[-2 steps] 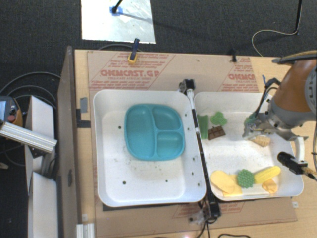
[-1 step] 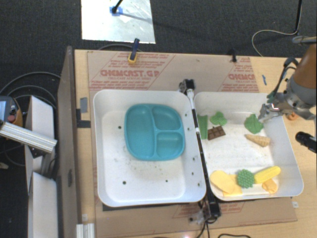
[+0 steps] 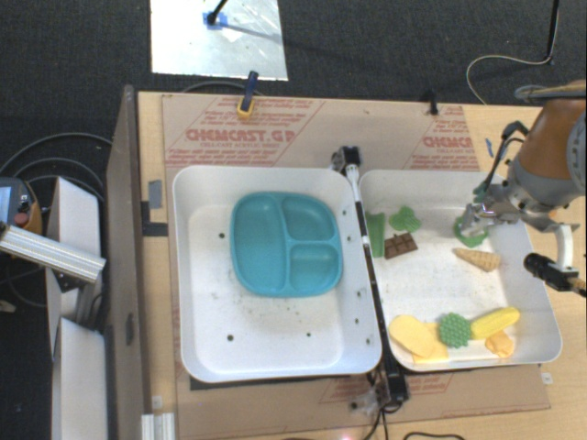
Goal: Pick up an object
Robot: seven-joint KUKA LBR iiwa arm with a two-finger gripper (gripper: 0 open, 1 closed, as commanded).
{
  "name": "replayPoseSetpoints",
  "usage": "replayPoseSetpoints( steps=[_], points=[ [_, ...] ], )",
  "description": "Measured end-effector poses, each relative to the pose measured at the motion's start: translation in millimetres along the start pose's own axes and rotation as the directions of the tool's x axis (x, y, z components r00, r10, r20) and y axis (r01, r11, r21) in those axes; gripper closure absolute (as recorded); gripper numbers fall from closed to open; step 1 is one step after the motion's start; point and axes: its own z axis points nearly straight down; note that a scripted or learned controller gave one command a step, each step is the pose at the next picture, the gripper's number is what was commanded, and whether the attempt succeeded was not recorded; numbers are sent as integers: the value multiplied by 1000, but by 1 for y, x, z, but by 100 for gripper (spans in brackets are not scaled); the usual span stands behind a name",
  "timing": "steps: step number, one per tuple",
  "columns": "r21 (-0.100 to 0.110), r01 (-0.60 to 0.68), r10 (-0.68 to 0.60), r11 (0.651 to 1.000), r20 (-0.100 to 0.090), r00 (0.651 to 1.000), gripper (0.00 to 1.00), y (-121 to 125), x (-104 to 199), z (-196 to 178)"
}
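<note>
gripper (image 3: 476, 220) low in right bin (image 3: 541, 337), finger state cannot be told | green ring-shaped toy (image 3: 470, 236) just under fingertips, near cone (image 3: 479, 259) | risk: ring slips sideways or pinch misses its thin rim

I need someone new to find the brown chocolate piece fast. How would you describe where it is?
Look in the right bin, the one without the teal plate. Near its upper left, close to the divider between the bins, lies the chocolate piece, just below a green leafy toy and beside a green stick. It is the only dark brown item, a small rectangle scored into squares.
</note>
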Motion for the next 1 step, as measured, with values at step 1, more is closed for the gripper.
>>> replayPoseSetpoints(
  steps=[1],
  points=[
    [-7,3,-3,1000,2,1000,100,2,-1,-15]
  ],
)
